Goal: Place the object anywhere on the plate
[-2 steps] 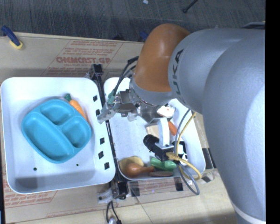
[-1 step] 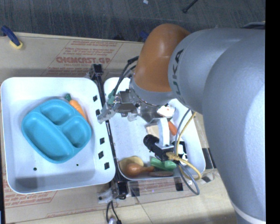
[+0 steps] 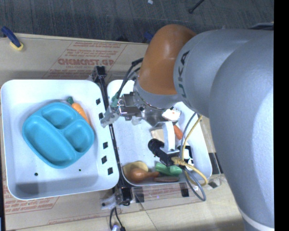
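Observation:
A blue divided plate (image 3: 58, 134) lies in the left bin (image 3: 19, 186). An orange carrot (image 3: 80, 111) with a green top rests against the plate's upper right rim, on the bin floor beside it. My gripper (image 3: 116, 110) hangs over the left side of the right bin (image 3: 130, 138), close to the wall between the two bins and right of the carrot. The grey wrist and orange band above cover much of it. I see nothing that I can tell is held.
At the front of the right bin lie a yellow-brown pear-shaped thing (image 3: 135, 170), a green piece (image 3: 166, 169) and a brown piece (image 3: 164, 179). A white and orange item (image 3: 173, 115) sits under the arm further back. The arm covers the right bin's right side.

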You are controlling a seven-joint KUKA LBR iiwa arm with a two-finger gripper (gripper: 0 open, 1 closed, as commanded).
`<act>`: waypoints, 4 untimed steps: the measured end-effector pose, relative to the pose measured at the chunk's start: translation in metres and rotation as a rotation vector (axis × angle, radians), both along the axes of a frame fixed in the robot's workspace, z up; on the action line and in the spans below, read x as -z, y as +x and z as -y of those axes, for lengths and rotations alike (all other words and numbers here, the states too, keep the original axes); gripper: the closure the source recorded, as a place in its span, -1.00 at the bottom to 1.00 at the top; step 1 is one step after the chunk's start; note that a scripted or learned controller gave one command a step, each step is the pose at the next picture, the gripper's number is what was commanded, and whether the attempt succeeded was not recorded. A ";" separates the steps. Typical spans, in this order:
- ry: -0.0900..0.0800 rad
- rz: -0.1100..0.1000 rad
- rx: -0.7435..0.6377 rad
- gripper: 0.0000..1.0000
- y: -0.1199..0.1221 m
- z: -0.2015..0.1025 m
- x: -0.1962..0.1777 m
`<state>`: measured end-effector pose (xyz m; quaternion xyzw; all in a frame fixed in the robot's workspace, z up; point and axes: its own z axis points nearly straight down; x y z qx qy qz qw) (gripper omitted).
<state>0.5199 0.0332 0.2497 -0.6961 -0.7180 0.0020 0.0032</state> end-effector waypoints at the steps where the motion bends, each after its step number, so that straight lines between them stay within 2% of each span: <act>1: 0.000 0.000 0.000 -1.00 0.000 0.000 0.000; 4: 0.000 0.000 0.000 -1.00 0.000 0.000 0.000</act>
